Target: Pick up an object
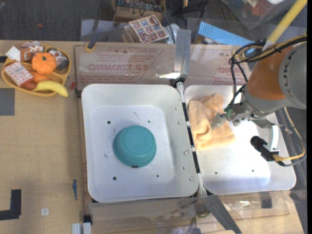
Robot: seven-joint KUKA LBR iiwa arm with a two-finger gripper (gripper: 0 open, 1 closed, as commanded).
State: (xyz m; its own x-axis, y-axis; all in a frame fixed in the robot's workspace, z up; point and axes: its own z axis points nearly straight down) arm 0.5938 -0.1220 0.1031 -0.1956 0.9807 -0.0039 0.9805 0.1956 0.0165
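Note:
A crumpled pale orange cloth lies in the right bin, against its left wall. My gripper reaches in from the right and sits low over the cloth's right side, its tips down at the fabric. A teal bowl rests upside down in the middle of the left bin. The grey arm with its orange band hangs over the right bin's far right part.
A yellow dish with toy fruit, a banana and small boxes sits on the bench at far left. Black cables hang from the wrist over the right bin. Boxes and clutter lie beyond the bins' back edge.

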